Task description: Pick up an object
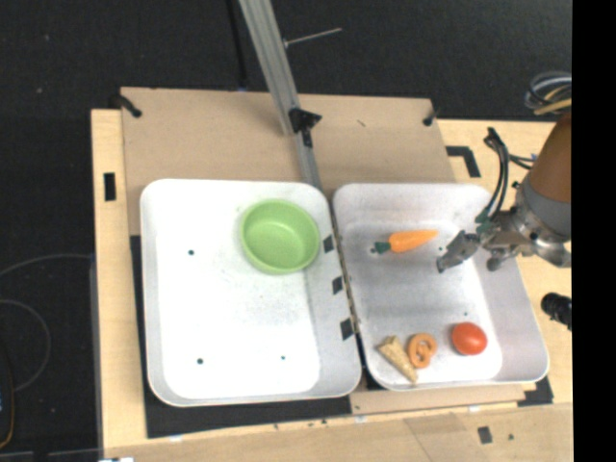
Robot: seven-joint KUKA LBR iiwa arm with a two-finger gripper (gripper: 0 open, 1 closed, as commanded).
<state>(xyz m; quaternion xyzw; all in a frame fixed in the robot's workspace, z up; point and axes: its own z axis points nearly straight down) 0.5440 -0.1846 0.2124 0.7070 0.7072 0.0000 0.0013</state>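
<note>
Your pincer (472, 251) hangs spread apart and holds nothing, low over the right bin (500, 301). Just to its left lies the carrot (412, 242), apart from it. You'd likely find it light, stiff and smooth; grip across its thick middle.

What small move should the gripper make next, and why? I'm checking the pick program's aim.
Probably shift a little toward the carrot and lower over it. The gripper sits in the right bin just beside the carrot's tip, with nothing between its fingers. The carrot lies alone there, while the tomato and the other pieces lie farther off near the bin's front edge.
</note>
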